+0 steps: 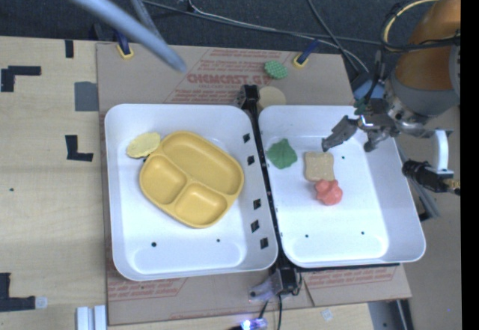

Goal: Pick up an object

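In the right bin (389,239) lie a green leafy toy (282,154), a tan toast-like square (319,166) and a red toy (328,191) just below it. My gripper (352,135) hovers over the upper right part of that bin, open, its two dark fingers spread, one finger (335,135) toward the toast and the other further right. Nothing sits between the fingers. The gripper is up and to the right of the toast, apart from it.
The left bin (127,246) holds a yellow divided tray (191,178) and a pale yellow chip-like piece (143,144). A green waffle-like piece (275,69) lies on the cardboard behind the bins. Cables run across the back. A black divider (258,171) separates the bins.
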Robot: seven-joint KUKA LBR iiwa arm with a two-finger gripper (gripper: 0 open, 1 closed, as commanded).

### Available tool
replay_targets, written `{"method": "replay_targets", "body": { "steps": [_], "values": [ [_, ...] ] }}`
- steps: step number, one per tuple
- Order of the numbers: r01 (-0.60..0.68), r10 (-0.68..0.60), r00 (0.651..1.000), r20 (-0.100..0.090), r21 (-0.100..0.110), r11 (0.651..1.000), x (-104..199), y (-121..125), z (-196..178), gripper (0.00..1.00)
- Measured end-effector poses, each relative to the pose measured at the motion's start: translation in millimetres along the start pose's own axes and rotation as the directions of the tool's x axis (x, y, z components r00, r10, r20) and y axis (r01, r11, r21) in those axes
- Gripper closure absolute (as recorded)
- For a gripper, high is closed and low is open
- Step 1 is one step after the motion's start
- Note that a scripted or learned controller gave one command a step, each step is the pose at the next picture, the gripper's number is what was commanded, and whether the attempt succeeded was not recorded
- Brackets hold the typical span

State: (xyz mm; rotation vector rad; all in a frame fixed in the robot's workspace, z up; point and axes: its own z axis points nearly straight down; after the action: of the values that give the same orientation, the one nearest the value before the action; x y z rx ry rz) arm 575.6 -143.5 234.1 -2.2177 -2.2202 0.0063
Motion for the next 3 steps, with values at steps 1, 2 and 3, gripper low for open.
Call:
{"method": "replay_targets", "body": {
  "steps": [1,2,3],
  "values": [
    [0.000,0.000,1.000,0.000,0.001,1.000,-1,9,54,0.00],
    [0.000,0.000,1.000,-0.001,0.002,1.000,3,9,119,0.00],
    [0.002,-0.002,1.000,-0.001,-0.003,1.000,4,11,105,1.00]
  ]
}}
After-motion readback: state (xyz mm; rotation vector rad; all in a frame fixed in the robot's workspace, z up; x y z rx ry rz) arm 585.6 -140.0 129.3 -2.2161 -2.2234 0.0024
